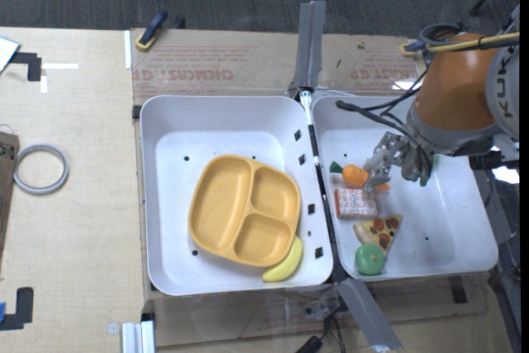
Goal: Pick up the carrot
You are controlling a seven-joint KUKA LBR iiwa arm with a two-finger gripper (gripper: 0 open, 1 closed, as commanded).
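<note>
Small orange carrot (354, 174) with green top is lying on its side right of frame centre, green end pointing left.

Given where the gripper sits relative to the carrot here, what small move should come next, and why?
Probably a short nudge toward the carrot before descending: the gripper sits just beside its orange end, not yet around it, with the red-and-white packet lying close below.

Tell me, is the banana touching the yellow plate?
Touching. In the camera view the banana lies against the lower right edge of the yellow divided plate in the left bin, with no white floor visible between them.
</note>
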